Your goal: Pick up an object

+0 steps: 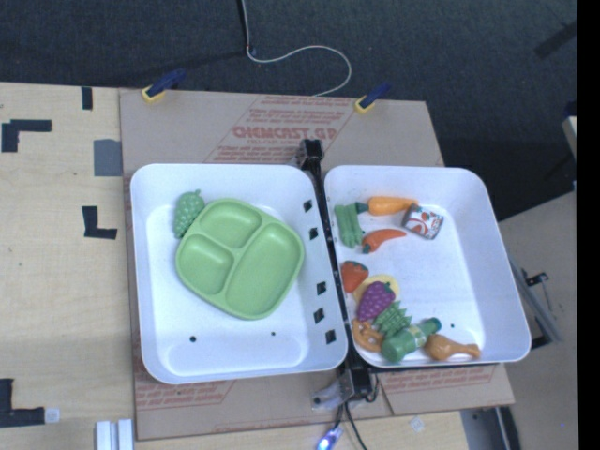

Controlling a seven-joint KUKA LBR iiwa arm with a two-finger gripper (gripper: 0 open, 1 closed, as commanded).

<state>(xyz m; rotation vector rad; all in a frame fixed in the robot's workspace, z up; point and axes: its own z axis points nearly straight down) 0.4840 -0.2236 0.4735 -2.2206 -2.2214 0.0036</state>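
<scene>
Red-white can (423, 221), seemingly tipped, right bin (469, 261)

I see the bench (56, 279) bearing a cardboard sheet (281, 129); two white bins (150, 251) sit side by side on it, touching.

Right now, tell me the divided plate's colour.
Light green; the camera view shows the divided plate best.
</scene>
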